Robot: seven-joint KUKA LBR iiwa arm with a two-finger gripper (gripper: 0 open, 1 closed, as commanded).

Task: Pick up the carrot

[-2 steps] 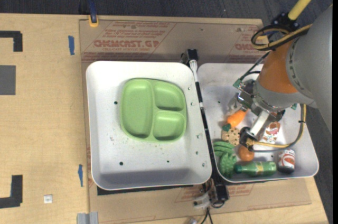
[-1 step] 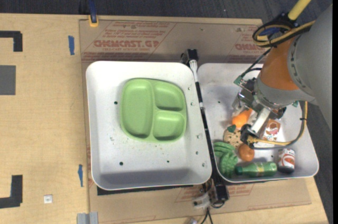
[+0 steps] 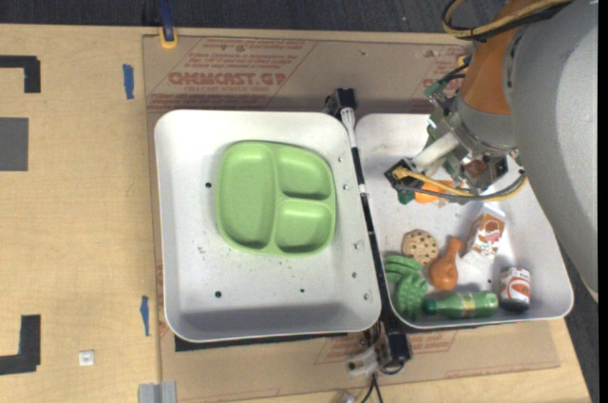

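Note:
The carrot (image 3: pixel 435 189), orange with a green leafy end pointing left, lies in the upper part of the right bin (image 3: pixel 551 244). My gripper (image 3: pixel 467 169) hangs directly over the carrot's right end, low in the bin. The wrist hides where the gripper meets the carrot, so I cannot say whether they touch.
Below the carrot lie a cookie (image 3: pixel 419 245), an orange drumstick-shaped toy (image 3: pixel 445 268), a green bottle (image 3: pixel 462 303), a green leafy toy (image 3: pixel 403 279), a small can (image 3: pixel 515 287) and a red-and-white packet (image 3: pixel 488 233). The left bin (image 3: pixel 180 230) holds a green divided plate (image 3: pixel 277 197).

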